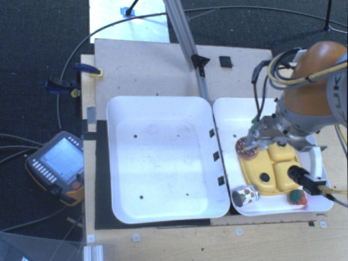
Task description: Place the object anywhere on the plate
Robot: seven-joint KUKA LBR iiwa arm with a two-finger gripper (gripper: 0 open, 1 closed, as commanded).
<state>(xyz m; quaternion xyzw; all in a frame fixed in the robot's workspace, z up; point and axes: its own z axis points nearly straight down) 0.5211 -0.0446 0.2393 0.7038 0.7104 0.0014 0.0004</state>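
Arm bends over the yellow plate [270, 170] in the right bin [228, 118]

Nearest, a patterned cup [244, 195] and a red-green piece [297, 197] lie beside the plate. Farther in, the gripper [254, 140] points down at the plate's far-left corner, touching a brown ring-shaped object [247, 148]; whether its fingers are wide or narrow cannot be told.

Robotics lab; teach pendant [57, 166], clamped bench [163, 64], cables

Dark carpet floor [32, 31] around wooden bench [147, 64]

Round brown object [248, 149] lies on yellow plate's [270, 174] left edge.
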